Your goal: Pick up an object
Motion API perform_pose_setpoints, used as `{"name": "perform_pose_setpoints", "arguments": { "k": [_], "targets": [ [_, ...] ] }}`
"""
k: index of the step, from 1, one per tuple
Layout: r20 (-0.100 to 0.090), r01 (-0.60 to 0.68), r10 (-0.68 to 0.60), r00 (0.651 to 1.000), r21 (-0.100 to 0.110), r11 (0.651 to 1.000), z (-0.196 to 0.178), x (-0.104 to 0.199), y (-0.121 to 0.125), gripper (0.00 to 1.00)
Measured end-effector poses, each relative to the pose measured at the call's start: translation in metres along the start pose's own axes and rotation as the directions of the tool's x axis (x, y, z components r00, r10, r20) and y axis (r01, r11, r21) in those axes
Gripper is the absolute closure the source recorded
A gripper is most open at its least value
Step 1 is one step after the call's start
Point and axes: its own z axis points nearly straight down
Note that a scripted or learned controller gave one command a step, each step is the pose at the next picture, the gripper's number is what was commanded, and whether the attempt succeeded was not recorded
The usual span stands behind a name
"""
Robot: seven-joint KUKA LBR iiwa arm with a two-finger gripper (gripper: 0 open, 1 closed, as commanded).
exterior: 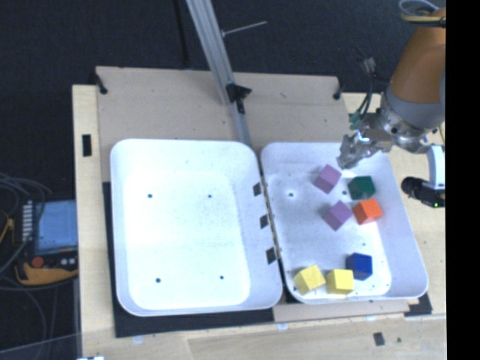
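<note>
- Camera view: arm (416,66) enters from the right side; gripper (351,154) sits low over the far edge of the right bin (401,223), just beside the upper purple block (328,178).
- Jaws state: cannot tell. Fingers are a small grey blur at this slant, and nothing is visibly between them.
- Candidate objects, all in the right bin: upper purple block near the far edge; green block (362,187) just beside the orange block (367,211) toward the right edge; second purple block (337,215) mid-bin, close to the orange one.
- Near edge of the right bin: two yellow blocks (309,279) (340,280) touching or almost so, with a blue block (360,265) just beside them.
- Likely target: upper purple block, as it is closest to the gripper and stands apart from the others.
- To do it well: centre over the block, align the jaws with its flat faces since it sits rotated, and descend straight. Keep clear of the green block and the bin's far wall.
- The clustered green/orange and yellow pairs look riskier, because neighbours could block a finger.
- Left bin (187,223): white, shallow, speckled floor.
- Surface: pale wood tabletop (285,103), with the bins side by side on it.
- Room: dark floor, a slanted metal pole (214,43) at the far side, and a blue box with cables (52,227) off the left edge.
</note>
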Motion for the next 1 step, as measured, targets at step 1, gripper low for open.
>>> {"name": "perform_pose_setpoints", "arguments": {
  "k": [1],
  "targets": [
    [0.000, 0.001, -0.001, 1.000, -0.001, 1.000, -0.0074, 0.0540, 0.0124, 1.00]
  ]
}}
